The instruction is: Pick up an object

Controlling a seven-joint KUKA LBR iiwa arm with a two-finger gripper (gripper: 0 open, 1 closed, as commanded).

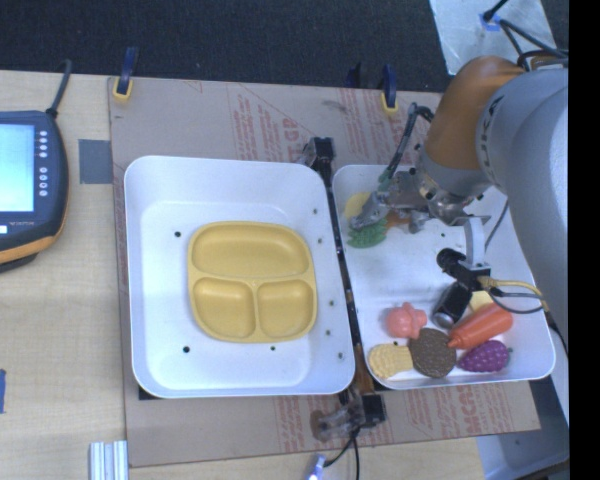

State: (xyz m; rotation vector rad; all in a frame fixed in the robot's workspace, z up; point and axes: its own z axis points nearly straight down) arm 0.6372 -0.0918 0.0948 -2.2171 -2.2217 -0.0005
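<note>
My gripper (378, 208) is low over the far left corner of the right bin (540, 368). A green toy (367, 233) lies right at its tip, and a yellow piece (355, 205) sits just to the left of it against the bin wall. Whether either one is held cannot be made out. Along the bin's near side lie a pink toy (405, 320), a brown round cookie (432, 353), a tan cracker (386, 361), an orange carrot (480, 326) and purple grapes (485, 356).
The left bin (150, 268) holds a yellow divided plate (252, 280). A teach pendant (15, 188) rests on the bench at the far left. Clamps (323, 150) sit between the bins at the far and near ends.
</note>
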